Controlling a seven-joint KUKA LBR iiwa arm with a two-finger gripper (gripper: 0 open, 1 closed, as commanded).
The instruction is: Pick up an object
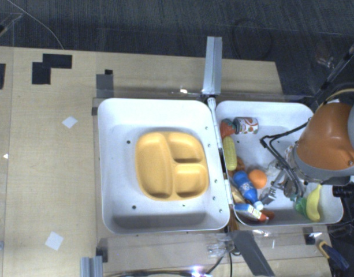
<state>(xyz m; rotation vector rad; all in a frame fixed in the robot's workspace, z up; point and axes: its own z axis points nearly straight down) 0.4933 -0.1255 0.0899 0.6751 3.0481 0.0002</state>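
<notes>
Yellow tray (171, 165) is sitting in the left bin (116, 154); right of it, toys are crowding the right bin (280, 115), gripper (276, 190) hovering there, grip unclear.

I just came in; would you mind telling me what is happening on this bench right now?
A KUKA arm reaches from the right into the right-hand bin, its gripper low among small toy foods: a corn cob, an orange ball, a blue piece, a banana. I cannot tell whether it has grasped anything. The left bin holds a yellow divided tray, untouched.
</notes>
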